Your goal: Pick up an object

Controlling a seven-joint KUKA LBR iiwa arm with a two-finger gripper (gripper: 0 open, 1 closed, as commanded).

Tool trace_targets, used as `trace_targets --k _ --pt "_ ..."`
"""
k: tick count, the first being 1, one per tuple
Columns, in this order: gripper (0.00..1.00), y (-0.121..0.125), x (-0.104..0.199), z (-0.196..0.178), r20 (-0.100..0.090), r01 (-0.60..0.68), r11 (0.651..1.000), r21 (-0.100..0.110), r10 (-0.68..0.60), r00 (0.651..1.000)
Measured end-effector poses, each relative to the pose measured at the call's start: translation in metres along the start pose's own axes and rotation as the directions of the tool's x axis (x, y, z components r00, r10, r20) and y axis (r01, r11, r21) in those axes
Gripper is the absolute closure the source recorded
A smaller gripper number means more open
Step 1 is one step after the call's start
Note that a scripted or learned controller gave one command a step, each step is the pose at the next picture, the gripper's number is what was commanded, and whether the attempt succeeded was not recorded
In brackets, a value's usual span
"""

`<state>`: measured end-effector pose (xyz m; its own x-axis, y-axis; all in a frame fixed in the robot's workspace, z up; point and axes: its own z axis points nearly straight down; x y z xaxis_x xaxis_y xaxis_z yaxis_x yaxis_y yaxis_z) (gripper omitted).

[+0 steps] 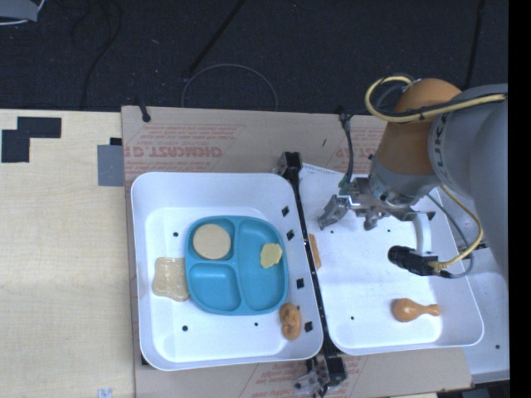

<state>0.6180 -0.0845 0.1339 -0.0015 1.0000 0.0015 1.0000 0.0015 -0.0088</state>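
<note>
Over the right-hand bin (465, 326) the grey arm (465, 152) reached in from the right, its orange band (415, 131) bright above the wrist. The gripper (358, 210) hung low near the bin's far left part, close to the divider between the two bins. From where I stood its metal parts made a tangle against the white floor, and I could not tell how far apart the jaws were or whether anything sat between them. A yellow cable (390, 89) looped up beside the wrist, and a black cable end (412, 259) dangled below the arm over the bin.

On the floor of that same bin, toward its near right corner, lay a tan drumstick-shaped toy (413, 309), well apart from the gripper and untouched by it.

The left-hand bin (158, 197) held a blue divided tray (228, 293). A round tan disc (211, 240) sat in the tray's far left compartment, and a small yellow piece (270, 255) lay in the far right one. A pale, flat beige piece (170, 278) rested on the bin floor touching the tray's left edge. A brownish lumpy toy (290, 319) lay by the tray's near right corner, against the bin's right wall. Both bins stood on a sheet of cardboard (207, 139) printed with reddish lettering.
</note>
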Motion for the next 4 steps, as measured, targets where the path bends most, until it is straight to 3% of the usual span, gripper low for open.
trace_targets --k 1,2,4 --pt "0.0 -0.001 0.001 0.049 0.001 -0.001 1.0 -0.002 0.001 1.0" --pt "1.0 0.0 0.0 0.037 0.001 -0.004 1.0 -0.004 0.004 1.0" --pt "1.0 0.005 0.001 -0.05 0.001 -0.001 1.0 -0.01 0.001 1.0"
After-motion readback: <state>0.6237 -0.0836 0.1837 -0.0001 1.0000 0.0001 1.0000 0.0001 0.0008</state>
